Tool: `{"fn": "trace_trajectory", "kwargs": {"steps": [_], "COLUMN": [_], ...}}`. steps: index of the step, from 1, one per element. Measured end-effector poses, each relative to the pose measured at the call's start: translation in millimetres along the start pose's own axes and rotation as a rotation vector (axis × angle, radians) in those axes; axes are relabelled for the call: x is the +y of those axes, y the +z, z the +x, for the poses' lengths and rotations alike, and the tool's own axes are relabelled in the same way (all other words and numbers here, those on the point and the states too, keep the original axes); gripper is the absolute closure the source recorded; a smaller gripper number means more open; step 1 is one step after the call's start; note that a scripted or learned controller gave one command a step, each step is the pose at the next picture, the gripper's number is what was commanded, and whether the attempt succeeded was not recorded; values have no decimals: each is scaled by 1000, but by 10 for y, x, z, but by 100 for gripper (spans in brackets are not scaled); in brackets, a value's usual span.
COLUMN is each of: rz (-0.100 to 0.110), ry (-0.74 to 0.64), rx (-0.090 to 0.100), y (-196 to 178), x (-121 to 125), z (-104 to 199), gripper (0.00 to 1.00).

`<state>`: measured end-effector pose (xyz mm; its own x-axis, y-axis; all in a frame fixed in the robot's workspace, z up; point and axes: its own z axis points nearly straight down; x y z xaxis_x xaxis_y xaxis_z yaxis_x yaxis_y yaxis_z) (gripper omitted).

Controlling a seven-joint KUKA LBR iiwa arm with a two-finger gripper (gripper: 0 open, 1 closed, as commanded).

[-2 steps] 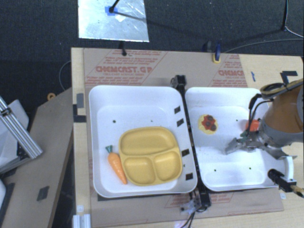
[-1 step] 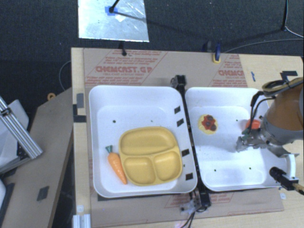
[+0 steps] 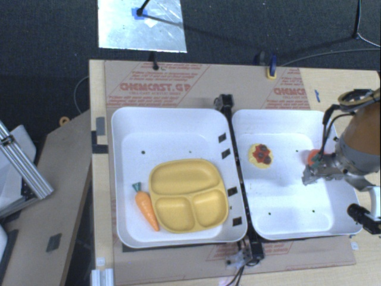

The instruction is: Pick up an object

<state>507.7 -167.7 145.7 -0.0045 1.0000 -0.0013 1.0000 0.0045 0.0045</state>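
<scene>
My arm [image 3: 360,137] comes in from the right edge of the camera view, the orange band sitting broad above my wrist and the grey collar just beneath it. A black cable loops over the top of the band. My wrist points left and a little downward, low over the bench. My gripper [image 3: 314,173] shows as a small grey cluster at the wrist's left end, too blurred, I think, to read much more.
</scene>
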Motion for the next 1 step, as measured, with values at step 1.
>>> {"fn": "trace_trajectory", "kwargs": {"steps": [1], "rz": [-1], "ry": [0], "rx": [-1], "y": [-433], "x": [34], "z": [-11], "gripper": [100]}}
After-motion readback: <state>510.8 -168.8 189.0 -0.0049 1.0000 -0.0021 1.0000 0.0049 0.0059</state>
